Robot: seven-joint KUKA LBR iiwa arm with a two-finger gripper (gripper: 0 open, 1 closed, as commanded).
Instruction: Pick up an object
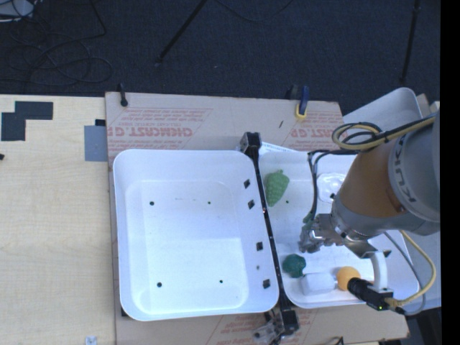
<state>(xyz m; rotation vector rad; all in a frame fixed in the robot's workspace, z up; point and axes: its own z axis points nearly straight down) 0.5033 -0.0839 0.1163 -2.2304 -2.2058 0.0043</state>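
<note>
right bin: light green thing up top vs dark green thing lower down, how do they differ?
The light green object is paler and larger than the dark green object. The light green object looks elongated and lumpy; the dark green object is compact and rounded. The light green object lies toward the far end, the dark green object near the orange object. Both sit near the divider in the right bin.

In the right bin point(327, 299) lie several small objects. A light green, crumpled-looking lump point(276, 185) lies near the divider in the far part. A dark green round piece point(293, 265) sits in the near part, also close to the divider. An orange ball point(346, 275) rests near the front wall, just beside a white block point(318, 283).
</note>
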